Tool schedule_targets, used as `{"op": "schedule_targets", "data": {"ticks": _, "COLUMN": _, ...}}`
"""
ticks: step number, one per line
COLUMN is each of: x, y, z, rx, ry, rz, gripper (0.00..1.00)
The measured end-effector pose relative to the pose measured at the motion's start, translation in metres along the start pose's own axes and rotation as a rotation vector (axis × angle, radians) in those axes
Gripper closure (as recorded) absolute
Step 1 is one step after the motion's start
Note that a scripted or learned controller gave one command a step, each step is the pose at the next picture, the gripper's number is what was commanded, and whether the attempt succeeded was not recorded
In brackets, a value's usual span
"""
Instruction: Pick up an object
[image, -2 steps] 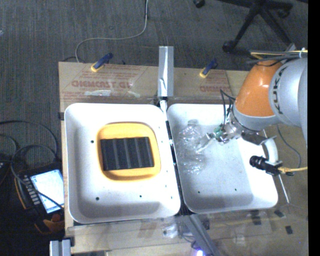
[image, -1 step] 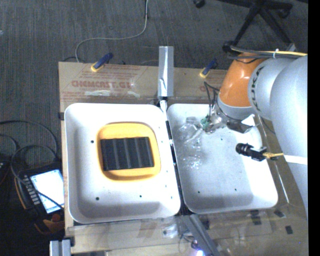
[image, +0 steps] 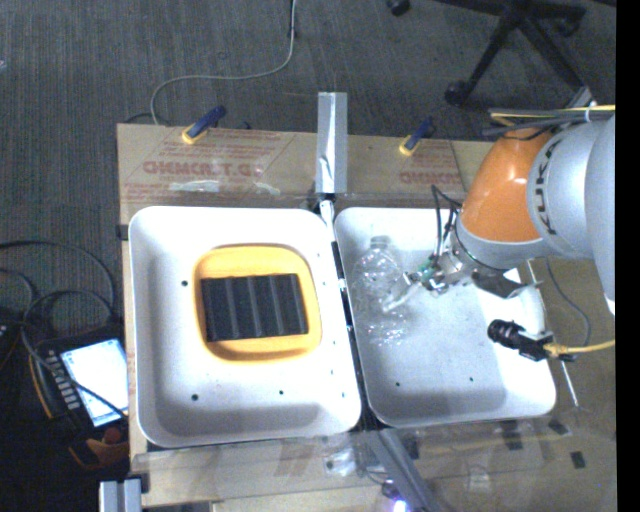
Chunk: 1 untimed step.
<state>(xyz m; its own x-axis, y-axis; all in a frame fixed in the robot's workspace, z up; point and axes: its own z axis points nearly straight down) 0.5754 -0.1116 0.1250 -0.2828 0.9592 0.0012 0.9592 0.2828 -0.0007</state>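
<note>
White plastic makes up both bins on the worktop (image: 230, 160). One yellow tray with a dark ribbed inset (image: 257, 303) lies in the left bin (image: 160, 390). One clear plastic bottle (image: 378, 290) lies in the right bin (image: 470, 390), at its left side. One end effector (image: 425, 277) sits just beside the bottle's right end; its grip state cannot be told.

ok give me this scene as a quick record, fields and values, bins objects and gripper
left bin: holds a yellow tray with a dark ribbed inset
right bin: holds a clear plastic bottle, lying near its left wall
gripper: over the right bin, low, just right of the bottle
grasp: cannot tell if anything is held
arm: enters from the right
</note>
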Motion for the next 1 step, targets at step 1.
{"op": "schedule_targets", "data": {"ticks": 1, "x": -0.027, "y": 0.0894, "z": 0.0341, "rx": 0.0, "ry": -0.003, "rz": -0.078, "gripper": 0.0}}
